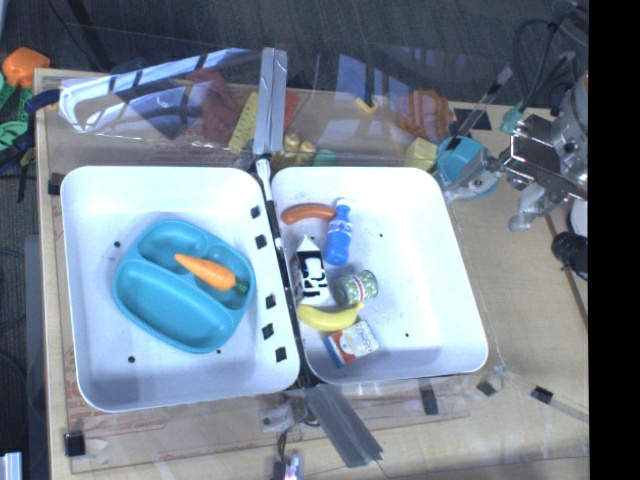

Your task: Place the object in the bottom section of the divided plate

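Carrot (205, 271) is lying in the blue plate (150, 308), left bin (90, 218). It sits across the raised divider near the plate's upper right, tip pointing up-left, fat end toward the plate's right rim. Which section counts as "bottom" is a judgement call: the big compartment nearest the camera looks bare, and the carrot sits above it, on or just over the ridge. So I'd call it in the plate, but not clearly in the bottom section. Placement looks marginal or off, needs a check.

Right bin (440, 268) holds the leftover clutter along its left side: sausage (308, 212), blue bottle (339, 233), black-and-white carton (311, 273), green can (356, 288), banana (329, 316), small packet (352, 342). All well apart from the plate, none of them in play.

Arm is off at the right edge of the surface (540, 348), outside both bins, far from the carrot. The claw (530, 213) is too cluttered there to read: can't tell how wide it is or whether anything is in it.

If the near compartment is the target, what's left is to re-grasp the carrot and shift it down-left, off the ridge.
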Available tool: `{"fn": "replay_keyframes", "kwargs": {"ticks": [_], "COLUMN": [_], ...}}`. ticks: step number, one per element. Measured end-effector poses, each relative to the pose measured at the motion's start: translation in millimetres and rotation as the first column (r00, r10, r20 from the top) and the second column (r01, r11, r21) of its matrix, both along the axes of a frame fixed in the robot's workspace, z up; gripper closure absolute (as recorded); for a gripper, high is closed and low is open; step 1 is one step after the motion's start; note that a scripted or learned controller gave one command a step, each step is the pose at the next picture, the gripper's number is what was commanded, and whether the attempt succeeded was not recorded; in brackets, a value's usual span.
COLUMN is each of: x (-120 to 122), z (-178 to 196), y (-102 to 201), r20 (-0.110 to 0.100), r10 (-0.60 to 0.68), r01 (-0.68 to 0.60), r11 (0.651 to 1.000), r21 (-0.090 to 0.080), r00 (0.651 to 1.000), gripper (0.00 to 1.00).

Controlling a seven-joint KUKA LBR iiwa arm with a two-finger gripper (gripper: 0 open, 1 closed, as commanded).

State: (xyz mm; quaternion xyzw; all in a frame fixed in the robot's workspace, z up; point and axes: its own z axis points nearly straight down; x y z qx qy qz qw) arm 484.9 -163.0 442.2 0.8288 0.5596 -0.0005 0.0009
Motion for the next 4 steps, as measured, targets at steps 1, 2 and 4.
{"fn": "replay_keyframes", "kwargs": {"ticks": [1, 2, 4], "x": [-8, 8, -6], "z": [0, 0, 0], "y": [-36, -36, -48], "r20": [0.001, 0.001, 0.003], "r10": [-0.102, -0.343, -0.739], "r01": [0.102, 0.343, 0.739], "r11": [0.995, 0.939, 0.673], "r21": [0.0, 0.0, 0.002], "r00": [0.995, 0.939, 0.673], "gripper": [0.0, 0.0, 0.0]}}
